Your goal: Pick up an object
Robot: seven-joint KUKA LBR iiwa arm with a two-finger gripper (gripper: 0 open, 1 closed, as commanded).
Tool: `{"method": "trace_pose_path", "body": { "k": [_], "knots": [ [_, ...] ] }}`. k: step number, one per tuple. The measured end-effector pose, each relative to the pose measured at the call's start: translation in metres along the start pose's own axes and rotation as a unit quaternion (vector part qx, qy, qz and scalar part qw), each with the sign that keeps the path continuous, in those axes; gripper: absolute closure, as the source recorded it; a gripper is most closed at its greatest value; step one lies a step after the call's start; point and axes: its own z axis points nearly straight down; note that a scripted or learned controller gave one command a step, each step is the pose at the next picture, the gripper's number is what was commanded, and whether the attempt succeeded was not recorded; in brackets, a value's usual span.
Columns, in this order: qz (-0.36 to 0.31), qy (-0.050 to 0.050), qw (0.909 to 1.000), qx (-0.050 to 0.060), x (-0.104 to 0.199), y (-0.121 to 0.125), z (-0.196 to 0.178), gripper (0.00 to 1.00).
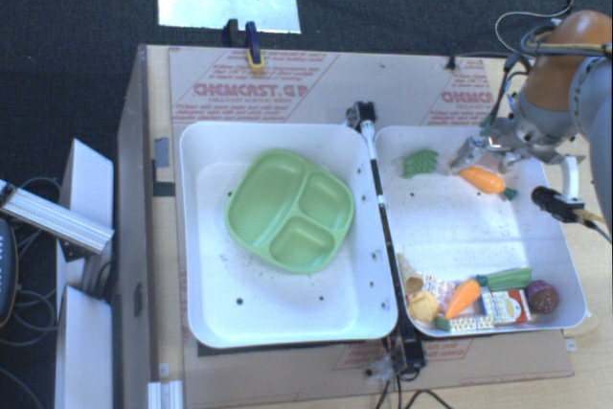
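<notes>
Orange carrot [482,179] lies in the far part of the right bin [460,225], near its right wall, directly at the tip of the gripper [487,150]. Claw state: cannot tell, the wrist hides it, so I cannot say whether the carrot is held.

Risks, as I judge them: the carrot is tapered and looks like smooth plastic, so a pinch off its middle may squirt it sideways. The bin wall is close and could snag the gripper.

Textures, left to right:
- Left bin [206,235]: shallow, white, glossy, faintly speckled floor.
- Green plate [287,211]: matte plastic, rounded square with three compartments, sitting flat.
- Green leafy toy [419,164]: knobbly, apart from the carrot.
- Near edge of the right bin: a heap of small toys [479,297], including a second carrot and a round purple piece, crowded and touching, which makes for poor picking.
</notes>
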Motion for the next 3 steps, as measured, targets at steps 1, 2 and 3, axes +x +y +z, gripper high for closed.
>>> {"method": "trace_pose_path", "body": {
  "k": [1,2,3],
  "knots": [
    [0.001,-0.001,1.0000,-0.002,-0.001,-0.041,0.000,0.00],
    [0.001,0.000,1.0000,0.000,0.000,0.000,0.000,0.00],
    [-0.001,-0.001,1.0000,-0.004,-0.001,0.002,-0.012,1.00]
  ]
}}
